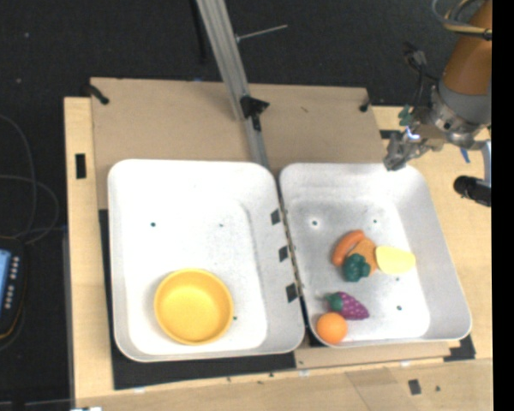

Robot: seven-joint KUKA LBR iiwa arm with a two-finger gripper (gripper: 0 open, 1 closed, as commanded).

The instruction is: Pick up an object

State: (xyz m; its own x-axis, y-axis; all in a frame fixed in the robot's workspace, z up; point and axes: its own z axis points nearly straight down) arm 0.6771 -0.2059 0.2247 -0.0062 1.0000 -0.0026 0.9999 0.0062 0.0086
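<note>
Gripper (397, 157) hovering over the far right corner of the right bin (428, 204), nothing between the fingers; open or shut, cannot tell. Sitting in that bin toward its near side: carrot (349, 243), broccoli (355, 268) touching it, yellow piece (395, 259) just beside, grapes (349, 305), orange (331, 327) at the near left corner. Yellow bowl (194, 306) resting near the near edge of the left bin (154, 195).
</note>
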